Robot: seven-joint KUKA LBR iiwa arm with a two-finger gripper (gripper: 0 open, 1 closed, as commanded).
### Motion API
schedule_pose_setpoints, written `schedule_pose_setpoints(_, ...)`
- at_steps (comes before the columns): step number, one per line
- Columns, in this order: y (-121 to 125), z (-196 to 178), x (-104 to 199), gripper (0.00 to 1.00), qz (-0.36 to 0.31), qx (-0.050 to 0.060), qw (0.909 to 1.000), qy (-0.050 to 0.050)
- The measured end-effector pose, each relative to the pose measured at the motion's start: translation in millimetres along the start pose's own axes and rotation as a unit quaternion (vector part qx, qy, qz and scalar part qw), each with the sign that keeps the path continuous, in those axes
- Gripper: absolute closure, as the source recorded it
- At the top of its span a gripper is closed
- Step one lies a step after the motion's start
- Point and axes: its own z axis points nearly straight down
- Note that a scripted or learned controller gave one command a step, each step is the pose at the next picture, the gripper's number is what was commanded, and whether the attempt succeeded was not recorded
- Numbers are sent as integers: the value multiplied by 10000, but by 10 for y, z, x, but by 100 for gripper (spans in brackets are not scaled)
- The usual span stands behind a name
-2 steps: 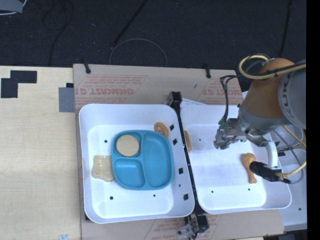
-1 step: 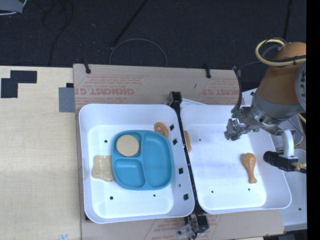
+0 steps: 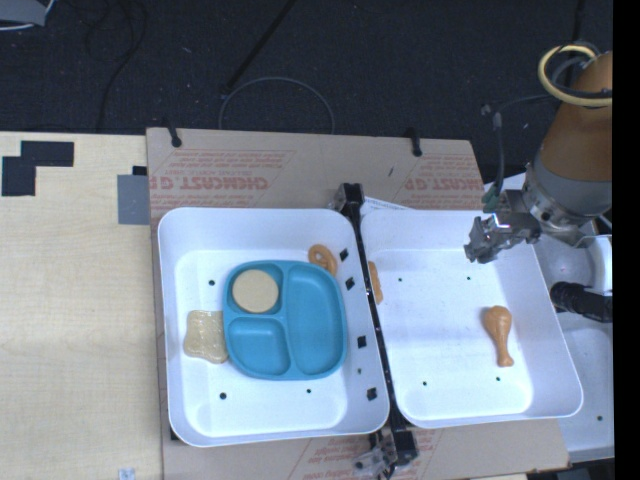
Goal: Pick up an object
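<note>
You see a pale wooden tabletop [image 3: 70, 308] on the left, carrying black and grey square markers near its top edge. A brown cardboard sheet with red print [image 3: 300, 173] lies beside it. Behind, dark carpeted floor [image 3: 400, 48] with thin black cables [image 3: 270, 28].

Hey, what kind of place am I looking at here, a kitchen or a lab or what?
Most likely a robotics lab bench, not a kitchen. Two shallow white bins sit on cardboard, toy food like a drumstick and a blue divided plate lies in them, and a robot arm's gripper hangs over the right bin.
</note>
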Motion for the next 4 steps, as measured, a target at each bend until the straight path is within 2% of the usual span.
schedule_pose_setpoints(1, 14, 165, 488, 100, -15, 37, 10000, 14)
schedule_pose_setpoints(2, -36, 306, 1072, 100, -21, 43, 10000, 17)
schedule_pose_setpoints(4, 26, 424, 2119, 100, -25, 36, 10000, 13)
